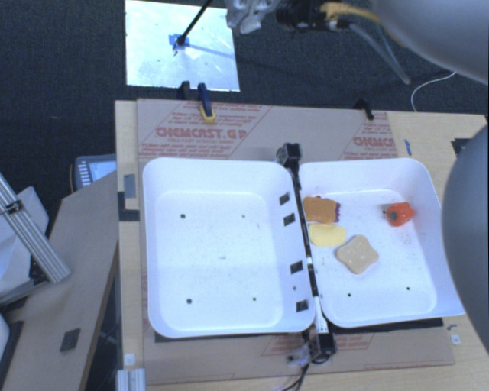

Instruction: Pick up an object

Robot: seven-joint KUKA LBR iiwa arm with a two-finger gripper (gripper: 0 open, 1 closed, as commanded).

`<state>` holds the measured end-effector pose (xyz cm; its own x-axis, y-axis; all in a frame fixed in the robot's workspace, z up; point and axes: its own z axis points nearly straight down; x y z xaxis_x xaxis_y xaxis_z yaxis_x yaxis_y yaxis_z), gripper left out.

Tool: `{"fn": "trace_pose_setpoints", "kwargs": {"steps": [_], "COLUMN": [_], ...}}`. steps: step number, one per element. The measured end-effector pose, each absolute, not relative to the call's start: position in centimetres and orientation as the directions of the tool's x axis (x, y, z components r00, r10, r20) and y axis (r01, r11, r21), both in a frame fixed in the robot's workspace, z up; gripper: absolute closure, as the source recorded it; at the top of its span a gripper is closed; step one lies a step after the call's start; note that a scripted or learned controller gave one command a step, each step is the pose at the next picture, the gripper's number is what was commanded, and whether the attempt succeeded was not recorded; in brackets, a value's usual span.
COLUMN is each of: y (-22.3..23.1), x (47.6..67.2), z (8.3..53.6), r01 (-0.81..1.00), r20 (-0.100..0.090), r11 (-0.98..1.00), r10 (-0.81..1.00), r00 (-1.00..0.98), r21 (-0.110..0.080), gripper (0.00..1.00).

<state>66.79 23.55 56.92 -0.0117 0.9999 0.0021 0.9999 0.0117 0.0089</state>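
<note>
The right bin (428, 298) holds several small items. An orange-brown piece with a purple edge (321, 209) lies near the bin's left wall. Just below it is a flat yellow disc (327, 235), and a beige, lumpy biscuit-shaped piece (357, 254) touches that disc's lower right. A small orange-red pepper-like toy (398, 214) sits apart toward the right wall. My gripper (246, 15) hangs high at the top edge of the camera view, far behind both bins and well away from every item.
The left bin (153, 305) sits beside the right one, joined by a black clip strip (299, 252). Both rest on a cardboard sheet (229, 134). The grey arm (470, 229) crosses the right side. A shiny plate (179, 46) lies on the floor behind.
</note>
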Motion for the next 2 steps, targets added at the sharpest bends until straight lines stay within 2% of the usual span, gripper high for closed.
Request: {"fn": "trace_pose_setpoints", "kwargs": {"steps": [1, 2], "y": [23.5, 23.6], "x": [66.8, 66.8], "z": [56.9, 58.0], "r01": [1.0, 1.0], "r20": [0.002, 0.002], "r11": [0.012, 0.015], "r10": [1.0, 1.0], "r00": [-0.012, -0.015], "r21": [0.008, 0.011], "gripper": [0.0, 1.0]}}
